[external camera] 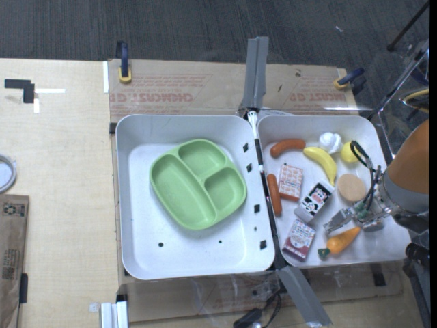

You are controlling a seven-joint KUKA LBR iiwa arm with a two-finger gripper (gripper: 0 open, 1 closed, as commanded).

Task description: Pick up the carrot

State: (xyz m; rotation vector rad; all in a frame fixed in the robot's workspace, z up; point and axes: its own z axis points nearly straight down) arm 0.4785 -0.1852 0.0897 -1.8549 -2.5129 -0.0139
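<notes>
Pale wood makes up the surface (54, 183) you are looking down on, and dark grey carpet floor (171, 12) lies behind it. You can see two white bins side by side. The left bin (133, 203) holds a green plate (198, 183) with three parts. Brown cardboard (184, 94) lies behind the bins, with red print on it that reads upside down; you cannot make out the words. Two clamps with yellow tips (123, 70) hold it down.

The right bin (382, 248) holds toy food: a banana (322, 161), two sausages (287, 147), a white garlic (330, 141), a round tan cookie (351, 187), and small boxes (290, 182) with print too tiny to read.

The carrot (341, 240) lies near the front of the right bin, orange with a green end, just beside a box.

Your arm (410, 176) comes in from the right, with its orange band up high. The pincer (358, 215) hangs low, right above the carrot. You cannot tell if it is open or closed, or if it touches the carrot.
</notes>
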